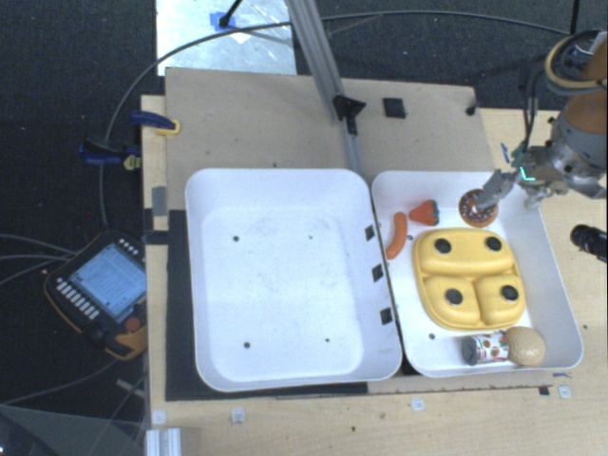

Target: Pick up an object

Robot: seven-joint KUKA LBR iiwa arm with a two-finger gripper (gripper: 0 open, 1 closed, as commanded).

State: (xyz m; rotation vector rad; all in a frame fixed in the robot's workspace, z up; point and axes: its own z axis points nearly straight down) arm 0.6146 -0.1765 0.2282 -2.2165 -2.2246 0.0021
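The right bin (560, 323) holds a large yellow moulded tray (468, 278), an orange sausage-shaped piece (396, 236), a small red-orange piece (424, 213), a brown round doughnut-like object (477, 209), a small can with a red and white label (485, 350) and a tan egg-shaped object (523, 345). My gripper (491, 191) reaches in from the upper right and hangs at the far edge of the right bin, right over the brown round object. I see nothing between its fingers.
The left bin (204, 255) lies beside the right one. A grey pole (318, 46) slants across the back of the bench. A handheld pendant (100, 288) lies on the floor to the left, with cables around it.
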